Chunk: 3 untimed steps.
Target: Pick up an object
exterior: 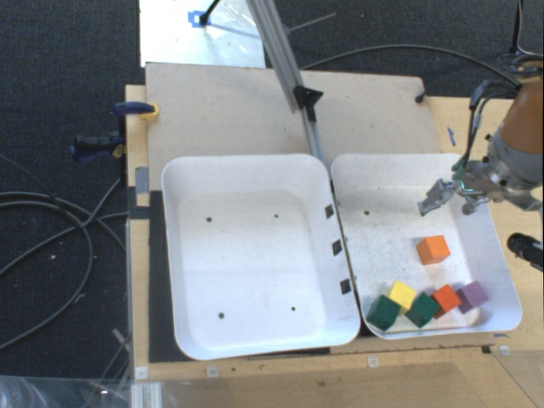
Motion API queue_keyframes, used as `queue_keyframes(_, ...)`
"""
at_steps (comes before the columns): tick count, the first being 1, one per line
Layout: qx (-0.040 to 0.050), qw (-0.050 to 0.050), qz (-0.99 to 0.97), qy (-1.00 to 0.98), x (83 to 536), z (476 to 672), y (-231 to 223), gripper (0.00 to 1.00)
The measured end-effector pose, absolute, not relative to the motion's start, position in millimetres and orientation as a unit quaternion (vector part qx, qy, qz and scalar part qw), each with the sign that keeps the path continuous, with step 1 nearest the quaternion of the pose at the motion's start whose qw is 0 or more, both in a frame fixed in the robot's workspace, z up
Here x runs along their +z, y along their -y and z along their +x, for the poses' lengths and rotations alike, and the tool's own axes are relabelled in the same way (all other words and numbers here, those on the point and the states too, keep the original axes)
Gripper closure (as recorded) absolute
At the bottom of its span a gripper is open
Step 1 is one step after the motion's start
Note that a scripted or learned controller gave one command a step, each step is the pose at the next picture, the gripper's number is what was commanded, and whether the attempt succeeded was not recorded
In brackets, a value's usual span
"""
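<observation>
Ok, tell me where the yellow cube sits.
The yellow cube lies in the right bin, near its front edge, touching the two green cubes: one on its left and one on its right.

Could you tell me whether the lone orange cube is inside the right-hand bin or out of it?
Inside: the orange cube rests on the right bin floor.

An orange cube (433, 249) sits alone in the right bin (374, 228), about midway along its right side; five more blocks cluster along the bin's near edge toward its near-right corner: dark green (384, 313), yellow (402, 296), green (422, 309), red-orange (446, 298), and purple (473, 295), each touching its neighbour.
</observation>
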State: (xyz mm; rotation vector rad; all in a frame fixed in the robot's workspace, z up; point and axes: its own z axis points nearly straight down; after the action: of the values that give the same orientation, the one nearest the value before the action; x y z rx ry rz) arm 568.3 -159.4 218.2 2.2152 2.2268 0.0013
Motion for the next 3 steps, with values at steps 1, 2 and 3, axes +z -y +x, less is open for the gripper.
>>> queue_keyframes(1, 0.0024, 0.002, 0.708, -0.706, 91, 556.4, 208, 0.0)
queue_keyframes(2, 0.0012, 0.002, 0.706, -0.708, 102, 556.1, 207, 1.0)
queue_keyframes(3, 0.0016, 0.002, 0.703, -0.711, 148, 566.2, 145, 1.0)
